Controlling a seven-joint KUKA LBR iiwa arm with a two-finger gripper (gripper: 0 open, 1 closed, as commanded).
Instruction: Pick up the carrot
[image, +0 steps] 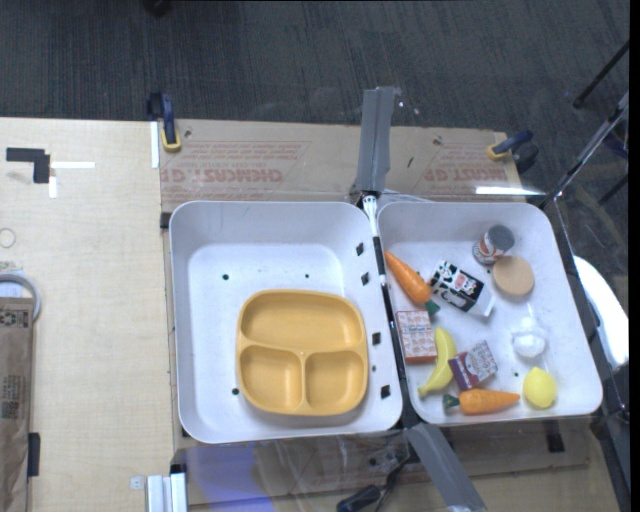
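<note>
The pick looks unstarted: one orange plastic carrot (407, 277) lies at the upper left of the right shallow white bin (565, 330). A second orange carrot (487, 401) lies along its lower edge. Reaching, gripping and lifting all remain.

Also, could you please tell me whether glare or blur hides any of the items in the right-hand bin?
Camera view: the small white object nearly washes out against the white right bin; both orange carrots stay sharp; lighting is even, shadows soft.

Right bin (560, 260) crowded (left bin's (190, 300) margins around yellow tray (300, 352) open).
</note>
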